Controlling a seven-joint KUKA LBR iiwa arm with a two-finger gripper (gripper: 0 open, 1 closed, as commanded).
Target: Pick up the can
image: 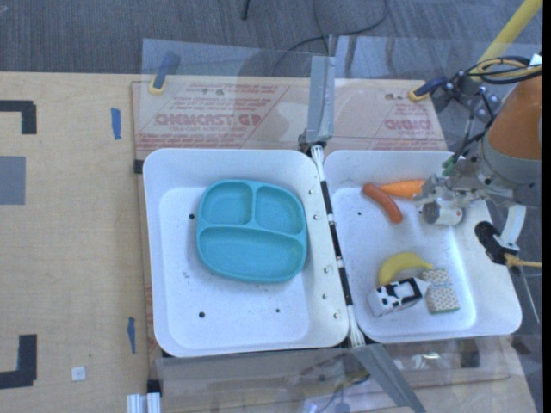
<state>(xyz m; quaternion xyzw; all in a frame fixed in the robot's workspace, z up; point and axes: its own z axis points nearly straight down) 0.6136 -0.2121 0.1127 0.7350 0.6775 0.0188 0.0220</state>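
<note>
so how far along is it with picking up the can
Done: nothing that shows. What looks like the can, black and white, lies on the floor of the right bin, just below the banana. In hand: the gripper is at the bin's far part, by the carrot, well apart from the can. Left: moving over to the can, gripping it and lifting it.

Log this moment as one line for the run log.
tool: low in right bin, beside carrot | can: lying by banana, not grasped | left bin: blue plate
</note>
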